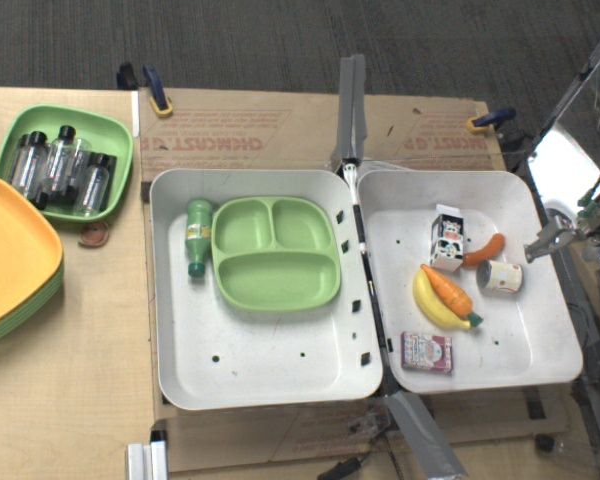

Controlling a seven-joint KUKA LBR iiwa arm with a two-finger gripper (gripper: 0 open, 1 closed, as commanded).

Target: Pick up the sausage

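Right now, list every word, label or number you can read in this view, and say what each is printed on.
"CHEMCAST GP", upside down in red, twice along the brown cardboard sheet behind the bins.
Milk carton in the right bin: a printed picture, wording too small to read.
Pink card box: print too blurred to read.
Green bottle in the left bin: label not legible.

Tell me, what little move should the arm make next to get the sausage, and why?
Probably a short move leftward and a bit down over the right bin, to hover above the sausage. The gripper sits at that bin's right rim, apart from the sausage, which lies wedged between the small carton and the white cup, so a careful approach seems wise.
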